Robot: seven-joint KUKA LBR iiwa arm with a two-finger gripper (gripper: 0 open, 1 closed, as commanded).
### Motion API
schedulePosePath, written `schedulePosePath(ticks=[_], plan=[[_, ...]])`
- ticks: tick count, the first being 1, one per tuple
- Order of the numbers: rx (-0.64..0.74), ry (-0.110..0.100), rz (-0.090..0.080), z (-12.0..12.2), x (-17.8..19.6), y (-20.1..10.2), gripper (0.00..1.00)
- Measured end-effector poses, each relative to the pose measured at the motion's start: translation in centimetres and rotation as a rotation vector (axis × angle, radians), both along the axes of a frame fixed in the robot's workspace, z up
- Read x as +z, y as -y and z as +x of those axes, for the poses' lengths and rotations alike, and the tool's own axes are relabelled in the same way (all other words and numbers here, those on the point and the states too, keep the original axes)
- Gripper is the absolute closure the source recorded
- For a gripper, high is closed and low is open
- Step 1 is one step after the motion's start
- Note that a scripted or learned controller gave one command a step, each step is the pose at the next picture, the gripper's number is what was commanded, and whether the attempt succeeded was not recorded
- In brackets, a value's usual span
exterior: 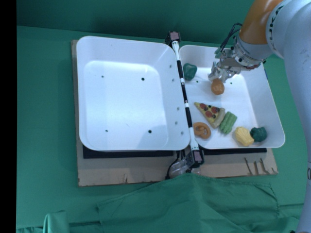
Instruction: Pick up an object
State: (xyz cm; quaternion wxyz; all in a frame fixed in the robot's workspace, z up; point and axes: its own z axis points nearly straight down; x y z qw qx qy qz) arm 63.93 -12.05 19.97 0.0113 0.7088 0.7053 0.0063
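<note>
The hand (219, 75) hovers just above the small orange toy (217, 87), its grip state untellable; likely light, rounded, slippery; pinch its middle.

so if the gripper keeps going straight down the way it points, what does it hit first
Most likely the small orange toy just below the gripper, in the right bin; depth is hard to judge from this slanted view.

You see a brown cardboard sheet (102, 174) under two white bins (97, 50), on a desk (43, 106) draped in green cloth (194, 203)
</note>
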Motion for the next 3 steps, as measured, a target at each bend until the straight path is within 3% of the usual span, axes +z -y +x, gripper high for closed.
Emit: schedulePosePath(ticks=[1,3], plan=[[0.009,-0.013,0.004,0.2,5.1,-0.8,1.0],[0.004,-0.011,0.003,1.0,18.5,0.1,1.0]])
